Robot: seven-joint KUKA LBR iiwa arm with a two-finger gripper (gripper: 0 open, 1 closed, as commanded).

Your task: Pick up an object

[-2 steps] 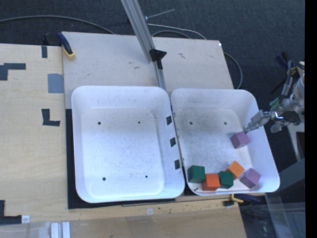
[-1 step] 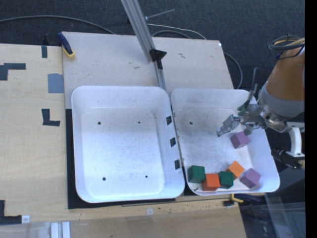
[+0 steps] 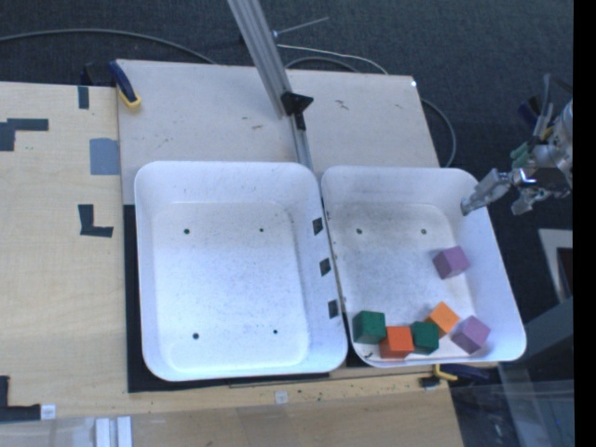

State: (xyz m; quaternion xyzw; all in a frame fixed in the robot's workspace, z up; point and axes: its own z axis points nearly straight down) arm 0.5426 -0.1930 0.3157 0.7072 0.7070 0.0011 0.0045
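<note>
Small coloured blocks, any of which could be the object to pick up, lie in the right-hand shallow white plastic bin (image 3: 484, 240), most of them crowded along its near edge: a dark green cube (image 3: 370, 326) at the near left, an orange-red cube (image 3: 399, 340) touching it on the right, a second, smaller green block (image 3: 426, 335) just beside that, an orange block (image 3: 444, 317) tilted against the green one, and a light purple cube (image 3: 470, 333) in the near right corner. A little farther back, apart from that cluster and close to the right wall, sits a second purple cube (image 3: 451, 262), turned at an angle. The left-hand shallow white bin (image 3: 154, 250) stands alongside, its rim touching the right bin's rim, with small dark clips where the two meet. Both bins rest on a pale wooden bench (image 3: 56, 268) marked with bits of grey and dark tape. Farther back, the two-finger gripper (image 3: 480, 194) hangs at the far right corner of the right bin, over its rim and well above the blocks, with nothing between its fingers; from where I stand I cannot tell whether those fingers are parted or closed. Beyond the bins a slanted silver metal rail (image 3: 256, 31) rises from the bench, and a blue and yellow clamp (image 3: 125, 85) sits at the bench's far left corner.
</note>
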